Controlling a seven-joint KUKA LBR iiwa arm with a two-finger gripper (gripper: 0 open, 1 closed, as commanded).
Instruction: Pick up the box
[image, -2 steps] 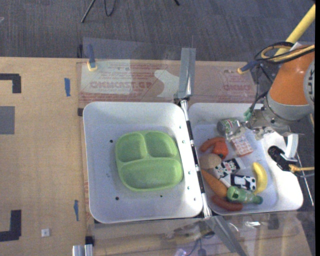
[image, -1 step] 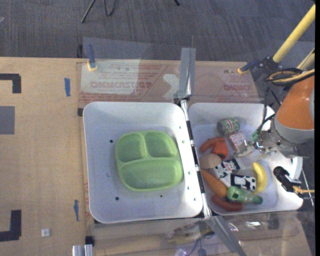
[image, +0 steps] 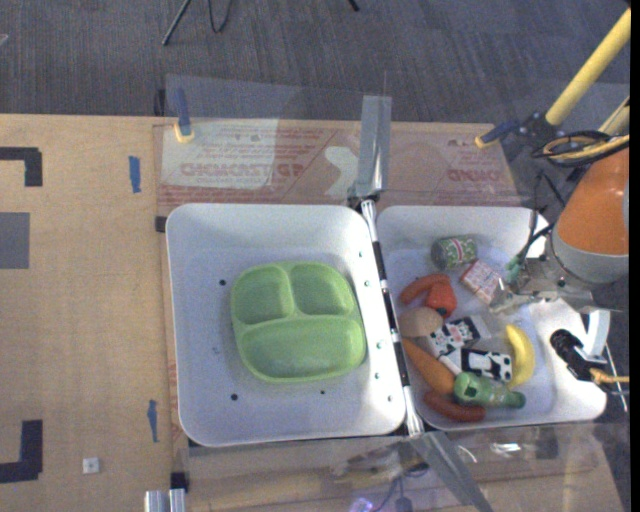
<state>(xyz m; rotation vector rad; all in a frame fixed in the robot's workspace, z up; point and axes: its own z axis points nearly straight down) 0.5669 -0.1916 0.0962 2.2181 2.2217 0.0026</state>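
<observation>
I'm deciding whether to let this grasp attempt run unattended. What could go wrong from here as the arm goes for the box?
1. The box is small and hemmed in by the can and the red toy, so the gripper may knock or grab a neighbour.
2. The banana lies just below the gripper, and a descent could shove it.
3. The box lies tilted, so it may slip out.

Two shallow white bins sit side by side on the table (image: 80, 300). The left bin (image: 200, 250) holds a green divided plate (image: 297, 322) near its middle. The right bin (image: 560, 390) holds a heap of small things: a green can (image: 455, 250) at the far side, a small pinkish box (image: 481, 280) just right of it, a banana (image: 520, 353), a carrot (image: 428, 366) and a green bottle (image: 485, 391). The arm (image: 600, 215) reaches in from the right, its gripper (image: 522, 288) low just beside the box.
</observation>
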